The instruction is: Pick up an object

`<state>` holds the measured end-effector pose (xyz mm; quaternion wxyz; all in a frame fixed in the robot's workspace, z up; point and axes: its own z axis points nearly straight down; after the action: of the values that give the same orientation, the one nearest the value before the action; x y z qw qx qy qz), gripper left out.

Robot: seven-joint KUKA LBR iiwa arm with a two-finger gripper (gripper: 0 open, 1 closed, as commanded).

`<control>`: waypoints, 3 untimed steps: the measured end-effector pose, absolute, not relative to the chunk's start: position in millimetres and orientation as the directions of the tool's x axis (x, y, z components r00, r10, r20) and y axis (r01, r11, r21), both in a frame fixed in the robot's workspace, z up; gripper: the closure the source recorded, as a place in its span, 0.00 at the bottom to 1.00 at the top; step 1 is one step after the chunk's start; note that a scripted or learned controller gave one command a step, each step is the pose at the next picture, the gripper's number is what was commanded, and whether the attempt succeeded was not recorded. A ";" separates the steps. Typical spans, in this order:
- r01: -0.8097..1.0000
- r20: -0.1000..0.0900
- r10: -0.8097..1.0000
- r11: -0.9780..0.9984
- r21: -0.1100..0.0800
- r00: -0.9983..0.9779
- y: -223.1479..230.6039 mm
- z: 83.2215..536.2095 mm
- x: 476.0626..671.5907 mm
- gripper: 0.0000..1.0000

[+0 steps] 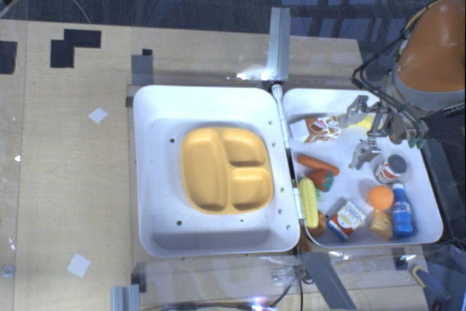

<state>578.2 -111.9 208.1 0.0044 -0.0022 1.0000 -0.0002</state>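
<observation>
Wood bench, two white bins. Arm reaches in from right, gripper low over right bin, fingers spread, grasping nothing. Carrot just left of it. Labels unreadable. Yellow tray in left bin.

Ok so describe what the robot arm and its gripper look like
The arm is bulky and rounded, with a broad orange band over a grey body. Black cables loop along its side near the wrist. The gripper is small, bare silvery-grey metal with thin fingers, mounted on a darker wrist block.
</observation>
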 end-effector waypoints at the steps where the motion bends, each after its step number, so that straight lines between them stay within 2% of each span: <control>1: 0.009 -0.018 0.009 1.000 -0.002 -1.000 -112.3 92.0 571.6 0.00; 2: 0.198 0.001 0.198 0.980 -0.001 -0.980 -89.2 103.6 621.7 0.00; 3: 0.087 -0.008 0.087 0.996 0.001 -0.996 -86.8 96.9 607.9 0.00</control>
<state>607.9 -86.8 96.9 0.0041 0.0434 0.9991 0.0002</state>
